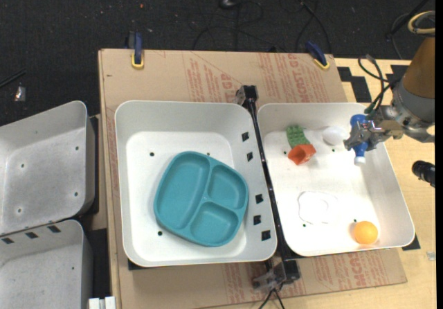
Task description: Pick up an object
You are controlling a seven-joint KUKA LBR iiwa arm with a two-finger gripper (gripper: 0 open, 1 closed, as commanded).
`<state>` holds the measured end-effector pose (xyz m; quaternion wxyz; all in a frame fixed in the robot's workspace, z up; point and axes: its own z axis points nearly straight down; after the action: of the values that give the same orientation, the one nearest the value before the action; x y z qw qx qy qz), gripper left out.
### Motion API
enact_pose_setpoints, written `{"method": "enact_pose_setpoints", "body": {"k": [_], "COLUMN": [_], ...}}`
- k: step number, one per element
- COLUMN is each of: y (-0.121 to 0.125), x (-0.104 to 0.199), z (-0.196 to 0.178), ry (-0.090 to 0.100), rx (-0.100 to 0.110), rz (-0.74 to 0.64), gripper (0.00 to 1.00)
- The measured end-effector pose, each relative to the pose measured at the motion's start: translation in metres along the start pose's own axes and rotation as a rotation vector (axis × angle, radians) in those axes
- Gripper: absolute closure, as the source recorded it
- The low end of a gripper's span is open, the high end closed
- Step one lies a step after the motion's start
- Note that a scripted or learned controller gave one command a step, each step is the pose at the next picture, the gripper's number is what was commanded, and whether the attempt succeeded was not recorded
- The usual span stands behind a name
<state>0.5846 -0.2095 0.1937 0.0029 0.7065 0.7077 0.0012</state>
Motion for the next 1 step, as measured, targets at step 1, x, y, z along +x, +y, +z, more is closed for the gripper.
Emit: {"method": "enact_pose_setpoints", "body": {"k": [1], "y": [0.0013], "x": [-0.0002], "z": [-0.0277], "ry": [0.0], "rx": [0.001], "rz": [0.0], "gripper": [1.0]}}
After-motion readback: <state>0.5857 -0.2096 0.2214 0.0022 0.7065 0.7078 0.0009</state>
